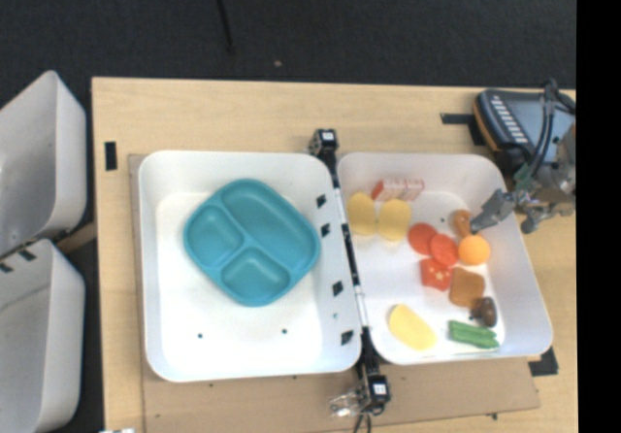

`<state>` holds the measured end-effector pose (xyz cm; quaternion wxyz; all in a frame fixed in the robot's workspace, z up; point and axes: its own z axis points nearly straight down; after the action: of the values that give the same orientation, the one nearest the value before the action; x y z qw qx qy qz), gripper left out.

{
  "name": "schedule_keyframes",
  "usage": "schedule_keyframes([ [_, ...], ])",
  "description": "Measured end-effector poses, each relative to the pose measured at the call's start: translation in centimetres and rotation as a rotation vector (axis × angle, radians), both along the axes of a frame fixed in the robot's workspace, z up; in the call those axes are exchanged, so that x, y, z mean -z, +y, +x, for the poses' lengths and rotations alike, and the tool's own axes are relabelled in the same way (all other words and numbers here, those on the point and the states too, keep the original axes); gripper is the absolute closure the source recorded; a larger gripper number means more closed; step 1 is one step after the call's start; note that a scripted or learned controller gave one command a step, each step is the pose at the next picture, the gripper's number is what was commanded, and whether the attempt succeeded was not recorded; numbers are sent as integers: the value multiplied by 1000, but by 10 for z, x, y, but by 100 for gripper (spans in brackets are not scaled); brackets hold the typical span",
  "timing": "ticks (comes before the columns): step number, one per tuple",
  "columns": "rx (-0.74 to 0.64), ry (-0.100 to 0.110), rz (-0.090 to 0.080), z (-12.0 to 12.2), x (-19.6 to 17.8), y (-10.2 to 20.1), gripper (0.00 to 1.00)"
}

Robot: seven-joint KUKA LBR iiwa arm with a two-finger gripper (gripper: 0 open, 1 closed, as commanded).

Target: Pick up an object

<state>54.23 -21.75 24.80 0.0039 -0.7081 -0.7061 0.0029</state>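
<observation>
A dark floor surrounded the wooden tabletop [116, 256] bearing two white bins. The pincer [506, 209] hung over the right bin's [529, 324] far right edge, its spread impossible to tell. The orange ball [473, 249] lay just left and below, among toy foods.

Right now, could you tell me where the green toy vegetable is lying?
The green toy vegetable lies in the right bin's near right corner, just below the dark brown piece and right of the yellow piece.

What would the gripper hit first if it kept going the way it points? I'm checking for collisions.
Probably the small brown piece, with the orange ball just below it; the gripper points left and down, though height is unclear.
</observation>
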Motion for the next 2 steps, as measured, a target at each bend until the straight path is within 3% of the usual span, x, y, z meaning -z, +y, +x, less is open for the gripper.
schedule_keyframes([
  [1, -4, -11, -3, 2, -6, 0, 0],
  [2, -2, -6, -2, 11, 51, 0, 0],
])
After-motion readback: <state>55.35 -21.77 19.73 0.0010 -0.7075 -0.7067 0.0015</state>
